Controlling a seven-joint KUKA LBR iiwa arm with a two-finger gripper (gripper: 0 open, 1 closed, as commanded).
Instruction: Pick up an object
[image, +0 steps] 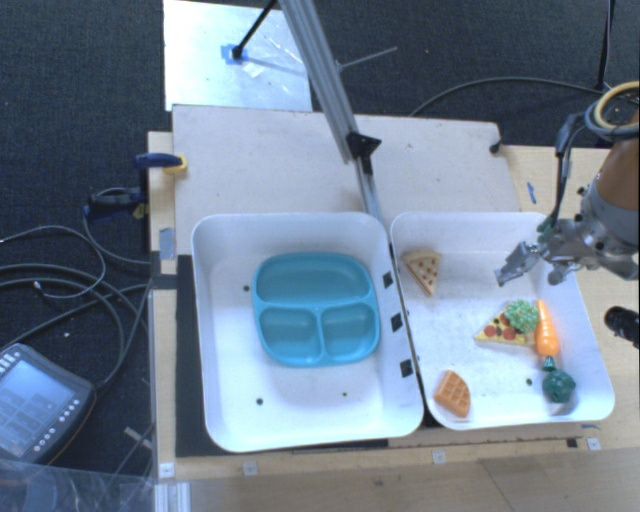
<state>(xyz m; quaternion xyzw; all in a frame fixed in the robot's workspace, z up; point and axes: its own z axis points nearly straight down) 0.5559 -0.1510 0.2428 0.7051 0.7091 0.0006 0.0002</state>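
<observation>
The right bin holds several toy foods. A tan wedge with red dots lies near its left wall and an orange waffle piece near its front. A pizza slice with green topping, an orange carrot and a dark green vegetable lie at its right side. My gripper hangs over the bin's far right part, just beyond the pizza slice and carrot, with nothing seen in it.
A blue divided plate sits in the left bin. A slanted metal pole crosses the bench behind the bins. Cables and a pendant lie on the floor at left.
</observation>
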